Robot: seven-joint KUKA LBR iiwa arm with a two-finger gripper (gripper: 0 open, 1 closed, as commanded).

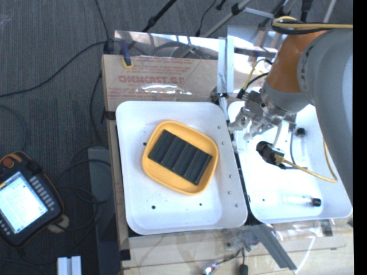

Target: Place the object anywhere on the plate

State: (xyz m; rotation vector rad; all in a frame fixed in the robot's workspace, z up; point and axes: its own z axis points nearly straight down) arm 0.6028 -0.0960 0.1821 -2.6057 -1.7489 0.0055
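A yellow square plate (150, 166) with rounded corners lies tilted in the middle of the left bin (135, 202). A dark grey ribbed rectangular block (179, 157) rests flat on the plate and covers most of its inside. My gripper (248, 122) hangs over the far left part of the right bin (298, 216), just right of the wall between the two bins. It stands apart from the plate and the block, and I see nothing held in it.
A clear thin tube with a black tip (299, 200) lies near the front of the right bin. A cardboard sheet (160, 79) stands behind the left bin. A teach pendant (23, 196) sits on the floor at the left.
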